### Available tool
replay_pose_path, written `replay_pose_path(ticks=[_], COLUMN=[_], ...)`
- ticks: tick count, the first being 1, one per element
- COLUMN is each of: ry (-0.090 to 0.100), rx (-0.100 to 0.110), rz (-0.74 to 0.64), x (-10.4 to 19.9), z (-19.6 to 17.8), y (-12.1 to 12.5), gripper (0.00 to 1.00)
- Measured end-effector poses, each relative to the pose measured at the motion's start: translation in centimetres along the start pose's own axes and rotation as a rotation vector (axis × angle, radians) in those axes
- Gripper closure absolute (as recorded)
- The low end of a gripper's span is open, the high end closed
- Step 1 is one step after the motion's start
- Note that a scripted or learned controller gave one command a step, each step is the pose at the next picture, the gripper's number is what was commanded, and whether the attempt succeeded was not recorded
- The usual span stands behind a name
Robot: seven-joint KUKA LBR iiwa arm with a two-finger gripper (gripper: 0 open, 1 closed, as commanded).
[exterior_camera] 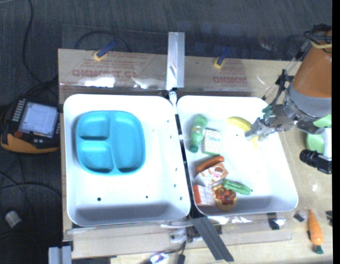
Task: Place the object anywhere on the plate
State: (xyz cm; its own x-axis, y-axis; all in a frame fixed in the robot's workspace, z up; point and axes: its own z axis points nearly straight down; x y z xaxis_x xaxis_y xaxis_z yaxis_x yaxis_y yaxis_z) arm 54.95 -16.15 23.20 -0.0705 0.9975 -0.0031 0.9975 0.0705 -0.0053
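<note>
Arm's jaws point(256, 132) poised over the right bin point(279, 175) beside a yellow banana point(238, 124); whether spread or pinching, I cannot tell. Blue plate point(110, 142) lies in the left bin point(159, 164).

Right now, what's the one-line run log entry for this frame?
stage: reaching | hand: over right bin, beside banana | plate: left bin, nothing on it | placed: no
</note>
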Motion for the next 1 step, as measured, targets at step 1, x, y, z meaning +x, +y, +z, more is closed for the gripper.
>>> replay_pose_path(ticks=[1], ry=[0.001], rx=[-0.002], rz=[-0.214], x=[6.91], z=[-5.46], y=[2.75], gripper=[1.0])
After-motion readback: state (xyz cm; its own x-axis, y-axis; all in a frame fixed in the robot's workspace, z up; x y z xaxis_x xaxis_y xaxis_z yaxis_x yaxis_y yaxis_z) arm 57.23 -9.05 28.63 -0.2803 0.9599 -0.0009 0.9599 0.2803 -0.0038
